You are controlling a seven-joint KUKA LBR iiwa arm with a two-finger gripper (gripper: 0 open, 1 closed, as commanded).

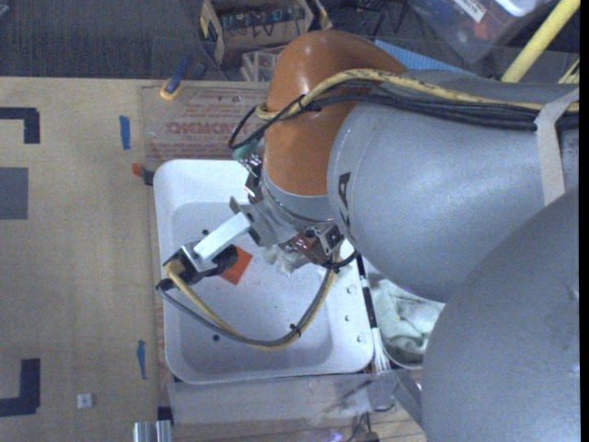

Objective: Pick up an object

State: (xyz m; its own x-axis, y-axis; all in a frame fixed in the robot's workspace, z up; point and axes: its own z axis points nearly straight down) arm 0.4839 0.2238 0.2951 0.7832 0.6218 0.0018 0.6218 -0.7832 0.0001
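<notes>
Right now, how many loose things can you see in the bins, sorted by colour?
Orange: 1, the orange block in the left bin.
White: 1, the crumpled cloth just right of that bin, at the edge of the arm.
Total: 2 in clear view; the arm covers whatever else lies on the right.

A small orange block (239, 267) lies on the left bin's (276, 343) floor, near its middle — left edge hidden.
</notes>
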